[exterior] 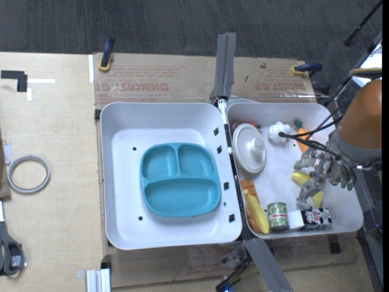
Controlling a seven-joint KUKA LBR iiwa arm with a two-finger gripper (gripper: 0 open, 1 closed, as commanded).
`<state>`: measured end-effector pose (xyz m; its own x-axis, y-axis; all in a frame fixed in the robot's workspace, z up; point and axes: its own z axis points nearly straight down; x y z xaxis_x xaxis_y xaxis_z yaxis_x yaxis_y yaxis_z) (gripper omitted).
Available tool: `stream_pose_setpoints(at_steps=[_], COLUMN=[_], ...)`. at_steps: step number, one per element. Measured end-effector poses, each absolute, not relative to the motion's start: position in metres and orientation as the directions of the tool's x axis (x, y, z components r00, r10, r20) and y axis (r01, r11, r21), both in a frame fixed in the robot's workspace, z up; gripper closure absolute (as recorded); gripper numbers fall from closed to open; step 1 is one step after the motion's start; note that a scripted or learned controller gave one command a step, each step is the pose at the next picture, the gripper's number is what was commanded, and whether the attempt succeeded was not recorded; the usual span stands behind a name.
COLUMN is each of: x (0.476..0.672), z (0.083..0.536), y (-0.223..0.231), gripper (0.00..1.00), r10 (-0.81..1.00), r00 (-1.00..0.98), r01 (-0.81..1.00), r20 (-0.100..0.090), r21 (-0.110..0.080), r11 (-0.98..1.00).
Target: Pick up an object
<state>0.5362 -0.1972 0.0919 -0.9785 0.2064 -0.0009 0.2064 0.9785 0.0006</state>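
Observation:
My gripper hangs over the right part of the right bin, reaching in from the right. It is open, with one finger towards the back and the other towards the front. A small yellow object lies on the bin floor in the gap between them; whether they touch it cannot be told. A second yellow piece shows beside the front finger. Nothing is lifted.
The right bin also holds a white bowl, a small white object, an orange piece, a yellow-orange banana-like toy, a green can and a black-and-white box. In the left bin lies a blue divided plate.

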Motion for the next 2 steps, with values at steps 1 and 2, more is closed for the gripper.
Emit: stream_pose_setpoints(at_steps=[1, 2], x=[0.53, 0.604], z=[0.092, 0.093], y=[-0.187, -0.207], gripper=[0.0, 0.0], r10=[0.346, 0.318], r00=[-0.938, -0.948], r01=[0.346, 0.318], r20=[0.0, -0.005], r21=[0.001, 0.001], r11=[0.938, 0.948])
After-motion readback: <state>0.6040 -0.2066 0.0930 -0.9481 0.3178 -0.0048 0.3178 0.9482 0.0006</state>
